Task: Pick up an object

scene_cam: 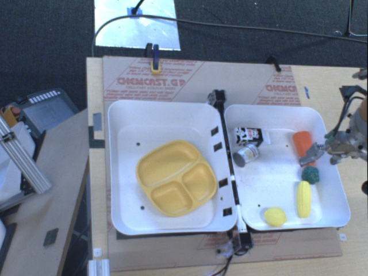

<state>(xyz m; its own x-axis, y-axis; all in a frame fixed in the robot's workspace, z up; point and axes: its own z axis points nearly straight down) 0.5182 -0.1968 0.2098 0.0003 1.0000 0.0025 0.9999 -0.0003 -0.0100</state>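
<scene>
On the desk (190, 79), the left bin (123, 171) holds a yellow divided tray (175, 177). The right bin (276, 177) carries a small can (246, 154) at 10 o'clock, an orange block (302, 143), a teal ball (311, 175), and a corn cob (303, 199) with a lemon (275, 216) at 6. The tool (319, 152) hangs at 3 o'clock; how wide it stands I cannot tell.

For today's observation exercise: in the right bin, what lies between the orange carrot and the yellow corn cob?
In the camera view, a small dark green toy lies between the carrot above and the corn cob below, close to the end effector.
</scene>
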